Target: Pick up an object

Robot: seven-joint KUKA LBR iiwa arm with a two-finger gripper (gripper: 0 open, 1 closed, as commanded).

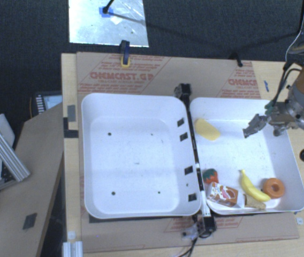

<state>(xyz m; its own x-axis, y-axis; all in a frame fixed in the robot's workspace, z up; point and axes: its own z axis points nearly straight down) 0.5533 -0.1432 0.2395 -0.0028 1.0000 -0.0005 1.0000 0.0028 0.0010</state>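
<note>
The gripper (253, 125) hung over the right bin (232, 110), and I could not tell how it was set. Just to its left lay a yellow block (207, 129); near the front wall sat a banana (251, 186), an orange ring (273, 187) and a snack packet (224, 194).

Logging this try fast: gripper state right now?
Gripper: over the right bin, nothing between its fingers; open or shut cannot be told.
</note>
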